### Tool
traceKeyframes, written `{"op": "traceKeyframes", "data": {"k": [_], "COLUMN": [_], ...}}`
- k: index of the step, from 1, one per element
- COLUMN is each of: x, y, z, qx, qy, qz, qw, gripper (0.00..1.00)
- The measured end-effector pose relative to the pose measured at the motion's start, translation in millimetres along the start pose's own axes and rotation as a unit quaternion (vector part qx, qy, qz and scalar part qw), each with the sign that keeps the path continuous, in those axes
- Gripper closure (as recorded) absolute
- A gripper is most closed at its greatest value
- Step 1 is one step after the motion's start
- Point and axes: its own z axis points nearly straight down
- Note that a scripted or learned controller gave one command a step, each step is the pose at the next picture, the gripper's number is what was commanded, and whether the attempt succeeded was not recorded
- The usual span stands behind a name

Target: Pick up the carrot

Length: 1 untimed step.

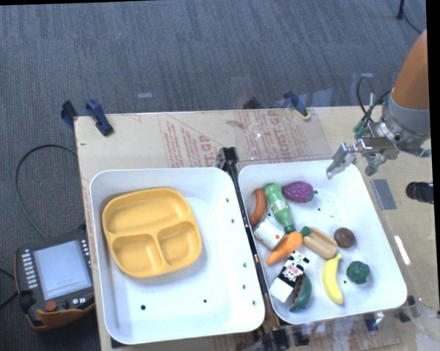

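Orange carrot (285, 247) lay in the right bin (374, 208), near its left wall — touching the green bottle (279, 206) and the hot dog bun (320, 242); gripper (355, 161) hung over the far right rim, fingers spread, pinching nothing.

The small orange toy carrot with a green top (285, 246) is lying in the right-hand shallow white bin (375, 222), slanting just below the green plastic bottle (278, 206). The grey two-finger gripper (356, 160) is hovering over that bin's upper right rim, well apart from the carrot, its fingers spread and gripping nothing.
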Motion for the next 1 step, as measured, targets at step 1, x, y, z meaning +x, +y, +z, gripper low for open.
{"op": "traceKeyframes", "data": {"k": [1], "x": [52.3], "y": [-53.1], "z": [135.7], "qx": [0.010], "qy": [0.003], "qz": [0.027], "qw": [0.9996], "gripper": [0.00]}}
